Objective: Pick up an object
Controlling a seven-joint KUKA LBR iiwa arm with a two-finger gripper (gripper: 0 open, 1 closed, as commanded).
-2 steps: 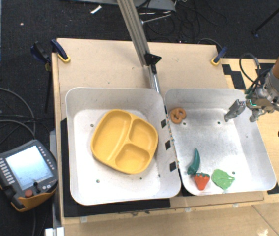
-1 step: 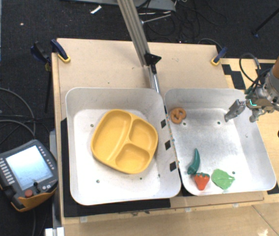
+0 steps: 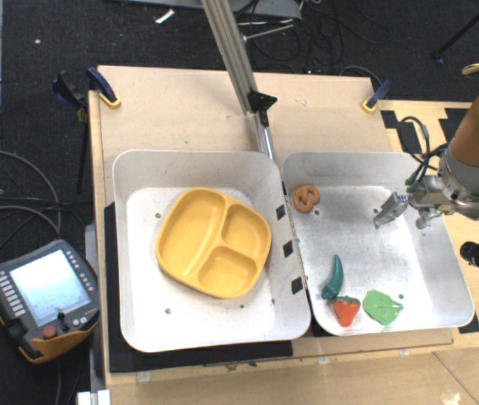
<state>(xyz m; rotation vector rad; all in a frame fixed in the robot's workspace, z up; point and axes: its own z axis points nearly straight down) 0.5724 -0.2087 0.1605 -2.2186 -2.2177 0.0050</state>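
Note:
The right bin [image 3: 442, 268] holds a small brown pretzel [image 3: 305, 197] at its far left. Near its front edge lie a dark green pepper [image 3: 333, 278], a red strawberry [image 3: 347, 310] and a flat light green leaf [image 3: 382, 307]. My gripper [image 3: 406, 216] hangs over the upper right part of this bin, above bare floor. It is open with nothing between its fingers. The pretzel lies well to its left and the other three pieces lie in front of it.
A yellow three-compartment plate [image 3: 214, 242] lies in the left bin [image 3: 138, 226]. A metal pole [image 3: 235, 49] slants down to the ridge between the bins. A teach pendant [image 3: 44, 298] sits off the bench at the left.

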